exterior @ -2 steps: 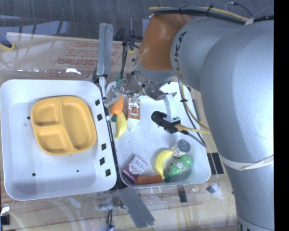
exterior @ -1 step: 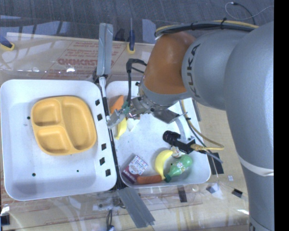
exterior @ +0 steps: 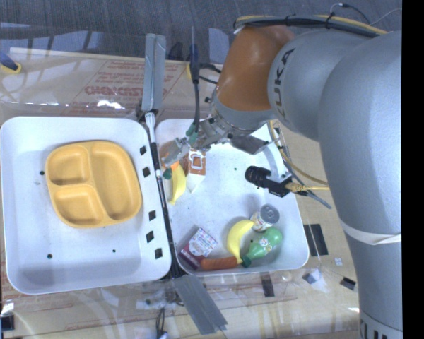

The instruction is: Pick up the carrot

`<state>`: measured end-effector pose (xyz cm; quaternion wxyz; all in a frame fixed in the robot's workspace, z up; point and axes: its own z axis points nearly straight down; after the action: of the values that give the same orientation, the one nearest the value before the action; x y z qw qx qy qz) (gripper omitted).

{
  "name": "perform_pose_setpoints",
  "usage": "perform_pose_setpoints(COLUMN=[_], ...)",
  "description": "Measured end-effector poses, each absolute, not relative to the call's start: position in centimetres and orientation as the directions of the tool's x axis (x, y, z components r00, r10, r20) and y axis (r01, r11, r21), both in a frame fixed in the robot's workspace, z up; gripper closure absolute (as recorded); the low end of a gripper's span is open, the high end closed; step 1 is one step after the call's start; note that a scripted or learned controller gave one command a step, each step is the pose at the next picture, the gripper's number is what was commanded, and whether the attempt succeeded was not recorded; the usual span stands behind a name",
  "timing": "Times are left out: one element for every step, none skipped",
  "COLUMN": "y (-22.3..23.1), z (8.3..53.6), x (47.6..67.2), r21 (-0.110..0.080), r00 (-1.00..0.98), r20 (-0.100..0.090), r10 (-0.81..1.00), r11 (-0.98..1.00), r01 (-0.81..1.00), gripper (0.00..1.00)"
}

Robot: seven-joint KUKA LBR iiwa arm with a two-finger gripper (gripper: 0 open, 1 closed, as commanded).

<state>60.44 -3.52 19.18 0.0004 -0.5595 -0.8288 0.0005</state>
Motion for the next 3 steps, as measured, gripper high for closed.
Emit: perform_pose_setpoints(y=[0.1,-5.3,-0.8], z=[19.2,19.2,19.2], x=[56.1,63.6,55.9], r21=[-0.003,-0.002,-0.002], r00=[-0.345,-0.323,-0.547], r20=[0.001,0.000,0.001], r10=[0.939,0.947,0.837], r11=[0.345,0.323,0.547], r01=[0.939,0.947,0.837], gripper=[0.00,0.00,0.00])
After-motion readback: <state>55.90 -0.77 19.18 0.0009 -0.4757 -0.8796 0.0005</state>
